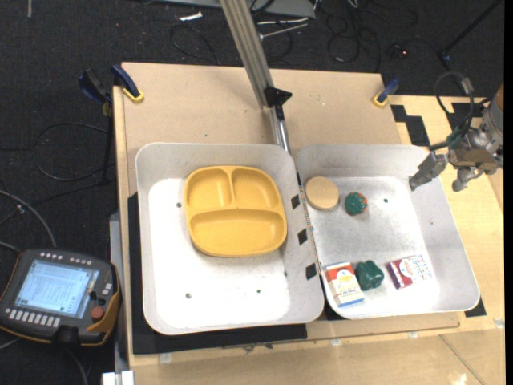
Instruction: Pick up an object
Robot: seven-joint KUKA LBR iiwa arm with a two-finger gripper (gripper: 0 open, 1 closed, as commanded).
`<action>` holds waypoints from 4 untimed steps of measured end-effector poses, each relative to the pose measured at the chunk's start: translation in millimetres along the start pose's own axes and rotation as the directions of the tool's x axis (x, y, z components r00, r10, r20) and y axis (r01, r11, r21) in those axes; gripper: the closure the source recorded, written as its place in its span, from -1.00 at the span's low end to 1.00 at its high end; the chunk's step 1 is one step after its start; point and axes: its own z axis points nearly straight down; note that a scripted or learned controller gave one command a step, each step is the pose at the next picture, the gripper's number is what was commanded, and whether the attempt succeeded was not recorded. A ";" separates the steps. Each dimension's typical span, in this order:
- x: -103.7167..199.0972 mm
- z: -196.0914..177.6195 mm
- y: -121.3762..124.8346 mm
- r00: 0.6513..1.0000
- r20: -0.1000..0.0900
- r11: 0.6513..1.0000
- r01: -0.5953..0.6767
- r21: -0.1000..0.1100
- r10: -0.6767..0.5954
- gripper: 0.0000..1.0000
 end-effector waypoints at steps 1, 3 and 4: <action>0.0 0.0 0.0 1.000 0.000 1.000 0.000 0.000 0.000 -1.00; 10.2 102.8 -5.9 1.000 -0.002 1.000 -0.001 0.006 0.001 -1.00; 11.9 146.9 -10.5 1.000 -0.001 1.000 -0.002 0.005 0.002 -1.00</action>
